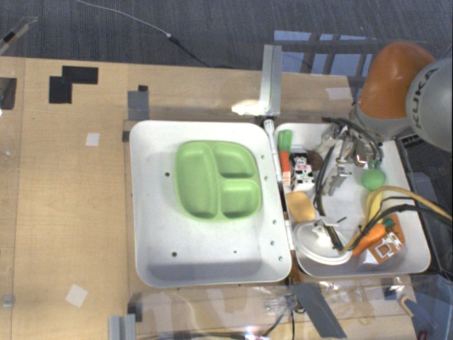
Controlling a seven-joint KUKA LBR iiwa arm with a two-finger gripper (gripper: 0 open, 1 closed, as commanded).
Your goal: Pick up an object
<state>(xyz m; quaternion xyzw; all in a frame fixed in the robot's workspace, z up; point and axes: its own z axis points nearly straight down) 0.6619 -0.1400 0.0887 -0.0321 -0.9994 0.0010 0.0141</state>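
Reaching in: the grey arm [425, 98] with its orange band [393, 83] enters from the right, its pincer [343, 163] lowered over the right bin [417, 257] (whether the pincer is spread or pressed together cannot be told amid the cables).
Right bin: a green ball [374, 178] sits just beside the pincer; a yellow banana [373, 202] and an orange carrot [369, 238] lie nearer the front, by a white bowl [315, 246].
Along the divider: a green-and-orange marker [284, 154], a small printed box [302, 170] and a tan lump [300, 205] line the right bin's left side.
Left bin: a green divided plate [216, 180] rests in the middle of the left bin [152, 253].
Setting: both bins stand side by side on the wooden bench [64, 211].
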